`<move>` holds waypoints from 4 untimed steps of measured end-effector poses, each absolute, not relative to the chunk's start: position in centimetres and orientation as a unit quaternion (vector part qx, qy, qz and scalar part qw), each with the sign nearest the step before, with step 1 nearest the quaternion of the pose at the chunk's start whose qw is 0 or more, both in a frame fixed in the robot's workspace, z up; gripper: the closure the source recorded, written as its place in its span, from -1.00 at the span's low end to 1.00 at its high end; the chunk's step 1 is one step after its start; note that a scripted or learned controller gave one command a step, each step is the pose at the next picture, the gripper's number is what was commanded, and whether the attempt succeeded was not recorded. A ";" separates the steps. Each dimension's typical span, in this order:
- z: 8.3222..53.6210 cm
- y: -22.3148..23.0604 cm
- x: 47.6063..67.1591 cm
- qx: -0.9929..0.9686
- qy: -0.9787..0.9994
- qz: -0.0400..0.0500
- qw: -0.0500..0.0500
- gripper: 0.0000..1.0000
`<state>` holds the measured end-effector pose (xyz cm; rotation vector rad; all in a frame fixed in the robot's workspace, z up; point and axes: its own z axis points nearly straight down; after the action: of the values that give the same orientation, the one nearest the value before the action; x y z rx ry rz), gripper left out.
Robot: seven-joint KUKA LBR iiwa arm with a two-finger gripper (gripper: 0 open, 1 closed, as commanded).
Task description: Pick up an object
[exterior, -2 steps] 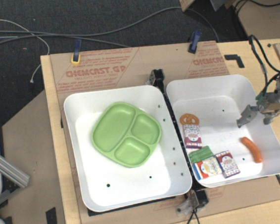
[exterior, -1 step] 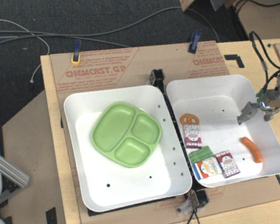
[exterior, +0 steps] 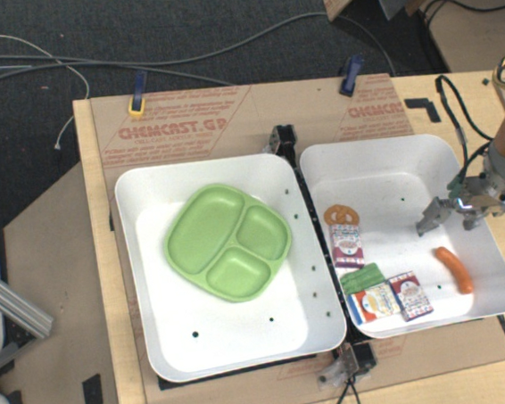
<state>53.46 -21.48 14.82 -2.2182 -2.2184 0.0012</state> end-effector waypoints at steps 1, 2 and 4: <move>10.6 -21.4 53.1 -0.707 -0.707 0.001 0.003 -1.00; 8.4 -21.3 53.1 -0.707 -0.707 0.000 0.002 -1.00; 14.0 -21.8 53.5 -0.707 -0.707 -0.001 -0.003 1.00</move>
<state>53.50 -21.80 14.04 -2.2247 -2.2255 -0.0036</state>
